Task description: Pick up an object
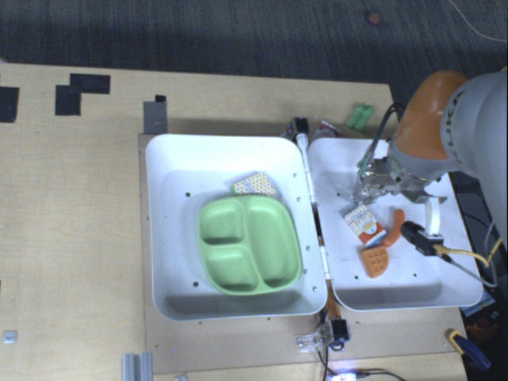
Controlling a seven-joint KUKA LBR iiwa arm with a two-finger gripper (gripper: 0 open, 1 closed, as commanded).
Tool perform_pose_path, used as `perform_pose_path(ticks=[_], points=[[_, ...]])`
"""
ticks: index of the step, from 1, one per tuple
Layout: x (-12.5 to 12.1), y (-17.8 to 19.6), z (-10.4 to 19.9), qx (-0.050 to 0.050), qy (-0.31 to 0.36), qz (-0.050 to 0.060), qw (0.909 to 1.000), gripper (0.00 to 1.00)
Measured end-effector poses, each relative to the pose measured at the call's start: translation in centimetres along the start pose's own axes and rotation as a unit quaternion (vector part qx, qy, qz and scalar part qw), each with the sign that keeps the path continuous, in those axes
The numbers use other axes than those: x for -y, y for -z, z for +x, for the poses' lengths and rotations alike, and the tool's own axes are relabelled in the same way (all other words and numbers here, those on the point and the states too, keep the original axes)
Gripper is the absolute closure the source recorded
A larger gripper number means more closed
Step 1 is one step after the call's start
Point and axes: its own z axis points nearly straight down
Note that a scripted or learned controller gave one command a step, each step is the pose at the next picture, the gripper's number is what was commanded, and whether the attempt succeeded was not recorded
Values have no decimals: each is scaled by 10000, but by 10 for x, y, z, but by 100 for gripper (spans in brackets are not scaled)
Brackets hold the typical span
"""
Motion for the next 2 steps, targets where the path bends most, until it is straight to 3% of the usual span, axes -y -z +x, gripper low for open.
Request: perform_pose_path(ticks=[1,2], points=[[0,0,0,-1,1,3,10000,0],[64,-10,15,2,-12,21,10000,0]])
